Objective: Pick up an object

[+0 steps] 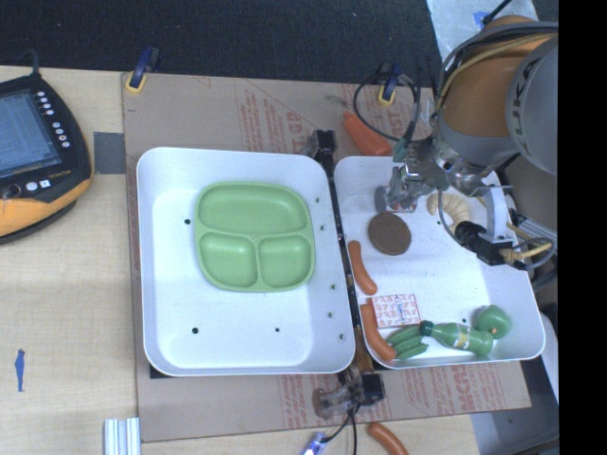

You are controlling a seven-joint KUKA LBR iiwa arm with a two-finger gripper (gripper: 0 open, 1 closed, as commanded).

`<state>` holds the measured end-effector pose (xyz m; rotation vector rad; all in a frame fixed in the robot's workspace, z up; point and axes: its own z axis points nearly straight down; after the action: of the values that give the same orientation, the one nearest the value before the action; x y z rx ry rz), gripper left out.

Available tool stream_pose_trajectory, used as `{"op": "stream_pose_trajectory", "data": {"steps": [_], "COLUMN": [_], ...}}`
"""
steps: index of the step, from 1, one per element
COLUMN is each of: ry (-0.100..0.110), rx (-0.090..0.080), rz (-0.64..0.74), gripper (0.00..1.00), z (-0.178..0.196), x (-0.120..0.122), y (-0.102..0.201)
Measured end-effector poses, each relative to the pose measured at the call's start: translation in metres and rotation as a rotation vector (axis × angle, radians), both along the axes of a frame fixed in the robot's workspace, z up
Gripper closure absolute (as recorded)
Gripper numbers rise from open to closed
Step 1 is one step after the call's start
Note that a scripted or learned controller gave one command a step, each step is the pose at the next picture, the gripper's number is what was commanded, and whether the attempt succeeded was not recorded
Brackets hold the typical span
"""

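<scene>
End effector (396, 195): low over the far part of the right bin (493, 287); whether it is apart or together, I cannot tell.
Brown disc (389, 234): round, flat, dark brown — lies on the bin floor just in front of the end effector, apart from it.
Sausages: one (361, 267) along the bin's left wall, another (376, 337) nearer the front corner.
Patterned card (395, 308): between the sausages.
Green bottle (459, 336): on its side at the front wall.
Left bin (166, 254): carries a green divided plate (254, 236).
Table (66, 301): pale wood.
</scene>
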<state>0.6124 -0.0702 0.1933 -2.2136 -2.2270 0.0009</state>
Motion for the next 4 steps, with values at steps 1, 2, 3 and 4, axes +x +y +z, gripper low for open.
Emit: {"op": "stream_pose_trajectory", "data": {"steps": [1,2,3,4], "ry": [0.003,-0.001,-0.001,0.003], "rx": [0.0,-0.002,-0.001,-0.001], "rz": [-0.001,-0.003,-0.003,-0.001], "gripper": [0.0,0.0,0.0,0.0], "z": [-0.001,-0.1,-0.1,-0.102], "x": [-0.001,-0.019,0.037,-0.04], "y": [-0.001,-0.056,-0.059,-0.03]}}
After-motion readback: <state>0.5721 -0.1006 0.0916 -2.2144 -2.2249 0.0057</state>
